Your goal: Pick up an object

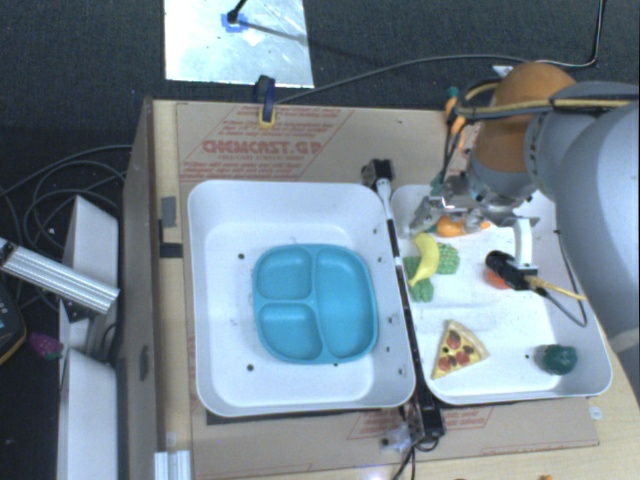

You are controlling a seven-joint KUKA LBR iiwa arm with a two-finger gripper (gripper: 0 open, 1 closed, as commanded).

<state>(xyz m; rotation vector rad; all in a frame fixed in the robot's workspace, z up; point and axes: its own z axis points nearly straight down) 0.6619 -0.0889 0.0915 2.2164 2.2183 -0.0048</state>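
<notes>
We see the big grey arm reach over the right bin. The left bin holds a blue plate. The gripper sits low by a yellow banana and an orange toy. We cannot tell how it stands. A pizza slice lies nearer the front.

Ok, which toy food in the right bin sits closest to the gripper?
The orange piece, right under the gripper; the banana, pizza slice and others lie farther off.
</notes>
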